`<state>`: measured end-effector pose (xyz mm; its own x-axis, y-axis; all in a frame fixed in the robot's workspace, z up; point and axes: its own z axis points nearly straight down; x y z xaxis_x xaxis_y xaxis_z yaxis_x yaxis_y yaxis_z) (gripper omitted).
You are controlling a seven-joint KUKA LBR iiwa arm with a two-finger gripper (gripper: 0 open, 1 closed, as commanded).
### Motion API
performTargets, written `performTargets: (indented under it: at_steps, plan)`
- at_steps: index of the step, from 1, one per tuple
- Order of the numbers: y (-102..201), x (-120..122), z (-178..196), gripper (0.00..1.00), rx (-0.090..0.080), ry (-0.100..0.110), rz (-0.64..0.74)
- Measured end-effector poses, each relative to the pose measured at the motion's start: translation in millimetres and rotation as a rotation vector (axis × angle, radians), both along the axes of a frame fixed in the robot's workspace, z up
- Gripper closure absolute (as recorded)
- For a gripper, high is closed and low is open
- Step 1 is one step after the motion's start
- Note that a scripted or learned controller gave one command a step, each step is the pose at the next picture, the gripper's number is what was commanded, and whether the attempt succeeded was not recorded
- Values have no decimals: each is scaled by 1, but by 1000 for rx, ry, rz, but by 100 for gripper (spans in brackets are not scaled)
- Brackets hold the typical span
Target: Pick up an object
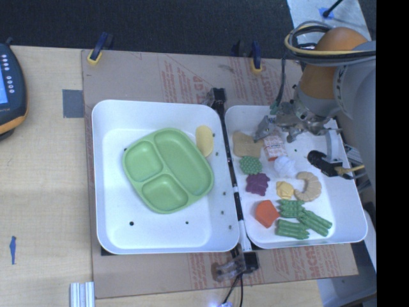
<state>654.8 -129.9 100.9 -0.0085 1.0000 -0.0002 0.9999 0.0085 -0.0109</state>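
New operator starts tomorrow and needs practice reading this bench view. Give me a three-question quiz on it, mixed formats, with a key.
1. True or false: the green divided plate lies in the right bin.
2. The yellow piece in the left bin is: A) on the plate's middle, B) at the plate's upper right edge, C) outside the bin.
3. Fill in: the gripper is over the ___ bin.

Key: 1 false; 2 B; 3 right.

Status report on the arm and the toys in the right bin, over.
Gripper low over the right bin's far end, nothing seen held. Nearest: red-and-white packet, tan piece. Green tray and yellow piece in left bin.
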Motion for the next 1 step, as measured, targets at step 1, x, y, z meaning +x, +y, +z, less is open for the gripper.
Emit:
performTargets:
  at_steps: [1]
  plan:
    - [9, -26, -8, 0, -1, -9, -7]
